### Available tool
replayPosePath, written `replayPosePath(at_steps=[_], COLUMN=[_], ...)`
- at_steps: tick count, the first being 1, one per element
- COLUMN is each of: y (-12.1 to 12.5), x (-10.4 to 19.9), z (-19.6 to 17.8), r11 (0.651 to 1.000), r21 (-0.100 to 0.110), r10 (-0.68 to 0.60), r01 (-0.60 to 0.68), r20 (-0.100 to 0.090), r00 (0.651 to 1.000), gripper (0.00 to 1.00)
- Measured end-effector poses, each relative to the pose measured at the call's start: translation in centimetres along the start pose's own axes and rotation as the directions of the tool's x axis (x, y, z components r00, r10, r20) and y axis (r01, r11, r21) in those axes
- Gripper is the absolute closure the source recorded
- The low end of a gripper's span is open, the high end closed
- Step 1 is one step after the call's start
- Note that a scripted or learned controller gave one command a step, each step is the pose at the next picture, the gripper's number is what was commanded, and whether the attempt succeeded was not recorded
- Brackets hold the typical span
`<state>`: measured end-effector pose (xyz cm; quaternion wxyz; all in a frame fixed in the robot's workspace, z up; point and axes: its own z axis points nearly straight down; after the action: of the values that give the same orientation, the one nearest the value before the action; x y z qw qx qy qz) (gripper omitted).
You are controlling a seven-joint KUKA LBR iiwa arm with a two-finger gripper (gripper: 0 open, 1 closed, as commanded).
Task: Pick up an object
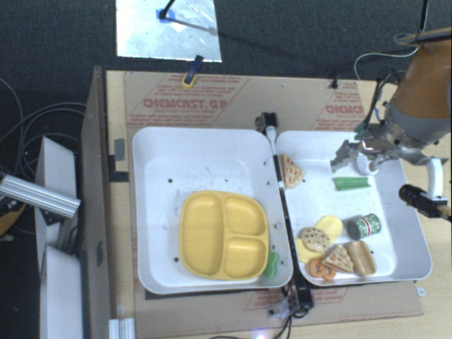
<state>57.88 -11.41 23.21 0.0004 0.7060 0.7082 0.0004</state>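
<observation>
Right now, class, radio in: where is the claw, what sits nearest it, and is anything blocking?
Claw over right bin, upper part. Green stick just below it, untouched. Nothing on top of it.

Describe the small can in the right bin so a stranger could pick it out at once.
Start at the right bin, the one the arm reaches over, and look to the cluster of toy food near its front edge. The can lies on its side at the cluster's upper right, just above the bread roll. It is the only cylinder, with a green and red label.
</observation>
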Motion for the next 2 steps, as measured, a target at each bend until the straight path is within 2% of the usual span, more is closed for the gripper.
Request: replayPosePath(at_steps=[1,2], y=[-2.7,-5.5], x=[-2.9,-7.7], z=[10.2,10.6], r11=[1.000,1.000], r21=[0.009,0.003], r10=[0.005,0.007], r01=[-0.005,-0.007], r20=[-0.001,0.001], r00=[1.000,1.000], gripper=[0.00,0.00])
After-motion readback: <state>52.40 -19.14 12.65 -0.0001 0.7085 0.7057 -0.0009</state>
